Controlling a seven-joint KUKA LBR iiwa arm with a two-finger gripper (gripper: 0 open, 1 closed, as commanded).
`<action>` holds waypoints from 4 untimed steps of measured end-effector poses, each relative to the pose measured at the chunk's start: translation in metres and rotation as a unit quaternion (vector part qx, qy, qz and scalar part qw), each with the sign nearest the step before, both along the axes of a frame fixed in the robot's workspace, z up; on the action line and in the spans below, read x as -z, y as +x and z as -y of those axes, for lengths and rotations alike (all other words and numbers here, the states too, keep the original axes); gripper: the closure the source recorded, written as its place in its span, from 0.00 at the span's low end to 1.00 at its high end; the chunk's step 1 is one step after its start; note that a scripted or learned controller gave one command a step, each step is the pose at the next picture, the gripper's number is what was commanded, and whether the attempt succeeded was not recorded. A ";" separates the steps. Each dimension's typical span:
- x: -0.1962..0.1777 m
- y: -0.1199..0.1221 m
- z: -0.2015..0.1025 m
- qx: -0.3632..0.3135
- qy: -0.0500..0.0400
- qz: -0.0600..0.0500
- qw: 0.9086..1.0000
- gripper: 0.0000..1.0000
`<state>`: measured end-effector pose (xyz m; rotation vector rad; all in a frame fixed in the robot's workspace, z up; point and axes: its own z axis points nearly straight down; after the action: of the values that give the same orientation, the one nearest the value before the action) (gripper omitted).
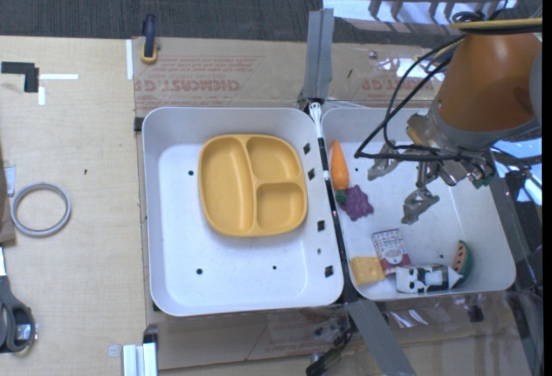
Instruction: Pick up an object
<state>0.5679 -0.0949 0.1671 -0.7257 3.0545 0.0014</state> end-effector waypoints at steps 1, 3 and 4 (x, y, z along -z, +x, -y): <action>-0.010 0.002 -0.001 -0.002 0.000 0.002 1.000 1.00; -0.020 0.004 -0.003 -0.003 0.000 0.005 1.000 0.00; -0.029 0.005 -0.004 -0.004 0.000 0.007 1.000 1.00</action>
<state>0.5732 -0.0910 0.1963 -0.7345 3.0381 -0.0023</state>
